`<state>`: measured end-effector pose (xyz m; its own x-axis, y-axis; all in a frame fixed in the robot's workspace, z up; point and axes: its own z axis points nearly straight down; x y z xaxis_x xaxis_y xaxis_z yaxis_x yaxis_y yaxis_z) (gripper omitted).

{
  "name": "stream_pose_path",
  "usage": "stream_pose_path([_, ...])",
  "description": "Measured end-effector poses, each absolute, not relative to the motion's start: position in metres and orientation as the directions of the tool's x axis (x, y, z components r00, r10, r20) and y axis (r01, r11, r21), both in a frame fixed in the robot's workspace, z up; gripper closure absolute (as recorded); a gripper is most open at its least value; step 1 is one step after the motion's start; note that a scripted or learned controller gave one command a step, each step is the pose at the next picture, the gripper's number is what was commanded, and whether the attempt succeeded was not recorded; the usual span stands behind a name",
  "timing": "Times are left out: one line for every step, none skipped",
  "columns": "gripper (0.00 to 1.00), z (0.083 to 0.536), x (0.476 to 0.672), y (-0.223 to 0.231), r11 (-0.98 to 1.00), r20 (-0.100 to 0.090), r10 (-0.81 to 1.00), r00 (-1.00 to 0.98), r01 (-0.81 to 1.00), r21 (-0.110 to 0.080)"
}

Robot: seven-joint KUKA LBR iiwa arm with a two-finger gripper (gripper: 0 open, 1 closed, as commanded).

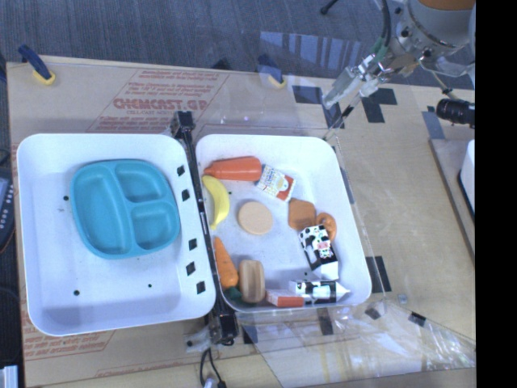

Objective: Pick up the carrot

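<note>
The carrot (225, 263) is a small orange tapered piece lying along the left wall of the right bin (349, 186), between a yellow banana (216, 200) and a tan bread slice (252, 280). My gripper (331, 113) hangs above the far right corner of that bin, well away from the carrot. Its fingers (341, 86) point down and to the left, open, with nothing between them.
The right bin also holds an orange-red sausage-like piece (234, 168), a small carton (276, 183), a round tan disc (256, 217), a brown pastry (304, 214), a black-and-white cow-print item (318, 245) and a marker-like tube (311, 294). A blue divided plate (125, 207) lies in the left bin (40, 241).
</note>
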<state>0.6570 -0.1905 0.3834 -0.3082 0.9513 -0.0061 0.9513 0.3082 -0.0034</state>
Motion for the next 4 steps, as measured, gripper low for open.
stream_pose_path([0.0, 0.449, 0.657, -0.208, 0.417, -0.007, 0.909, -0.417, 0.909, -0.002])
stream_pose_path([0.0, 0.471, 0.658, -0.209, 0.571, -0.006, 0.821, -0.571, 0.821, -0.001])
stream_pose_path([0.0, 0.479, 0.658, -0.209, 0.778, -0.01, 0.629, -0.778, 0.629, -0.001])
stream_pose_path([1.0, 0.491, 0.66, -0.208, 0.782, -0.02, 0.624, -0.782, 0.624, 0.0])
